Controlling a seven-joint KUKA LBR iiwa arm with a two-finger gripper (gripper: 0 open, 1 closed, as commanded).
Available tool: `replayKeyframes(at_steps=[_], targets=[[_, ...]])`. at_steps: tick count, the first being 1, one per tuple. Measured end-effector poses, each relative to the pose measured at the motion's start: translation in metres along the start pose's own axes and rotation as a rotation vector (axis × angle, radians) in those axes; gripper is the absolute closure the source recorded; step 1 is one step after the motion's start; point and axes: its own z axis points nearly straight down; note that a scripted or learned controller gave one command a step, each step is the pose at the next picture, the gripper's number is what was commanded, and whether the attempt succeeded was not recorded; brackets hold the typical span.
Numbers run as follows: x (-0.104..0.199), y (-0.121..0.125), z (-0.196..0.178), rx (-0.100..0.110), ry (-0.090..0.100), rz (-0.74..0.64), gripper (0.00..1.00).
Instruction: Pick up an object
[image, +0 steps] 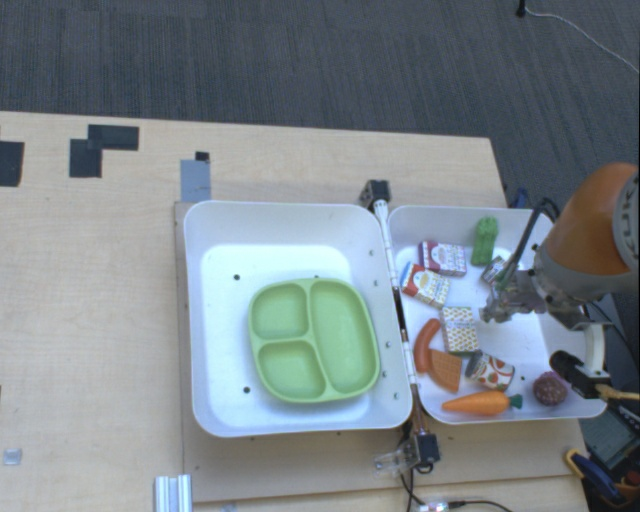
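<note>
The arm (590, 235) is reaching in over the right bin (500, 216), and the jaws (497, 306) are hanging low near the bin's middle — whether they are wide or narrow, I cannot tell, and nothing is showing between them. Just beside them a checkered packet (460, 329) is lying, with a red sausage (427, 343) and an orange wedge (447, 371) toward the bin's left wall. A carrot (478, 403) is sitting along the near edge, a dark red ball (549, 388) in the near right corner, a green block (486, 239) at the far edge. The left bin (215, 330) is carrying a green divided plate (313, 340) — well apart from the jaws.
</note>
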Motion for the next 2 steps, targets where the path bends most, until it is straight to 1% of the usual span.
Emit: replayKeyframes(at_steps=[1,2], targets=[[-0.048,0.079,0.017,0.014,0.000,-0.002,1.00],[0.055,0.120,0.018,0.016,0.003,-0.001,1.00]])
